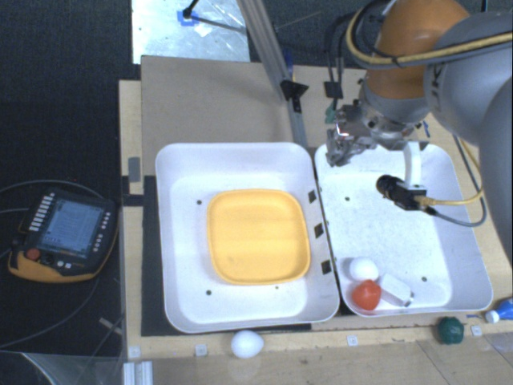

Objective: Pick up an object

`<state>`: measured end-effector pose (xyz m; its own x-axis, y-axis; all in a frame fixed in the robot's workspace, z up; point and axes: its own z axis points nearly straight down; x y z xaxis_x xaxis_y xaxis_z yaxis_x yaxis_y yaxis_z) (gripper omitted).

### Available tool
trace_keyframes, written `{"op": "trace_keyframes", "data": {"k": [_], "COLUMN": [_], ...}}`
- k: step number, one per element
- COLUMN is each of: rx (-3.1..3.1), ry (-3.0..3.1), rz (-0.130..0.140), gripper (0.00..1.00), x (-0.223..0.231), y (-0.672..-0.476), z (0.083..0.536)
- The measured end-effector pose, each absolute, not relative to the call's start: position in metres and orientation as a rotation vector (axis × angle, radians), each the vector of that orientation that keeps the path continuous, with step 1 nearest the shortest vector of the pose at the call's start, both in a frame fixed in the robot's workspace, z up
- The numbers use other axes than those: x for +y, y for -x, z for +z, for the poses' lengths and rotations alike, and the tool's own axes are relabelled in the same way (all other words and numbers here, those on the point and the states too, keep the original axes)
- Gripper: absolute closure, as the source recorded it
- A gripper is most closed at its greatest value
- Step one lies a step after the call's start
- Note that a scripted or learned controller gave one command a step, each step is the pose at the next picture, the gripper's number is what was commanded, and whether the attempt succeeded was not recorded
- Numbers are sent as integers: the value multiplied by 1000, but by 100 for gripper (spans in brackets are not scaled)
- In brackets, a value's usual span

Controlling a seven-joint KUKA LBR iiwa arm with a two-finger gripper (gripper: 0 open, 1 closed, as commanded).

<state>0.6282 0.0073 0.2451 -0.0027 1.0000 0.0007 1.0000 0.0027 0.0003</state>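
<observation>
1. A red ball (pixel 367 295) lies in the right bin (pixel 449 231) at about the 7 o'clock corner, touching a white ball (pixel 362 269) just above it and a small white block (pixel 396 289) beside it at 3 o'clock.
2. The three things sit bunched together near the bin's lower rim, well apart from the arm.
3. The jaws (pixel 341 147) hang over the same bin's 11 o'clock corner, close to the rim that divides the two bins; whether they are parted or closed cannot be told, and nothing is seen between them.
4. A black cylinder-shaped fitting (pixel 398 190) with a yellow cable juts out below the wrist, over the bin's middle.
5. The grey arm (pixel 473 79) with its orange band enters from 2 o'clock.
6. The left bin (pixel 180 215) carries a yellow square plate (pixel 258 235) lying flat at its centre.
7. On the bench (pixel 200 95), outside the bins, a white egg-shaped thing (pixel 247 343) rests at 6 o'clock below the left bin, and a dark green ball (pixel 450 330) lies at 5 o'clock.
8. A handheld control pendant (pixel 62 237) sits off the bench at 9 o'clock.
</observation>
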Motion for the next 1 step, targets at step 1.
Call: {"op": "trace_keyframes", "data": {"k": [1], "rx": [-2226], "ry": [2215], "rz": [-1], "gripper": [100], "x": [62], "y": [-611], "z": [236]}}
